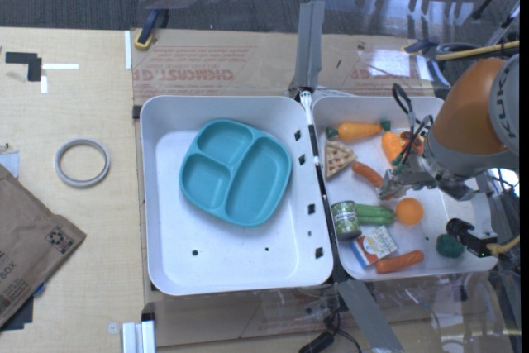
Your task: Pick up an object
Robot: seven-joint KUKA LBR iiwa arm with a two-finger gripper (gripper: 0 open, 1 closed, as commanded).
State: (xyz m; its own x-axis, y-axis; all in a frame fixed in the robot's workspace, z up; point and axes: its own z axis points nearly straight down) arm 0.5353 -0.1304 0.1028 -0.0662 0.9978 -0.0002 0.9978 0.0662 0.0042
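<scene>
Camera view: we see the two-finger gripper point(395, 188) low in the right white bin point(430, 105), among small plastic play foods.
Gripper state: we cannot tell it from this angle.
Likely target: the round orange toy fruit point(408, 212), just beside the gripper near the bin's middle.
Neighbours: a green toy cucumber point(374, 214) touches the fruit's left; a small green-labelled can point(345, 220) lies further left.
Handling: we judge it light, stiff, smooth, apt to roll.
Hold: across its widest middle.
</scene>
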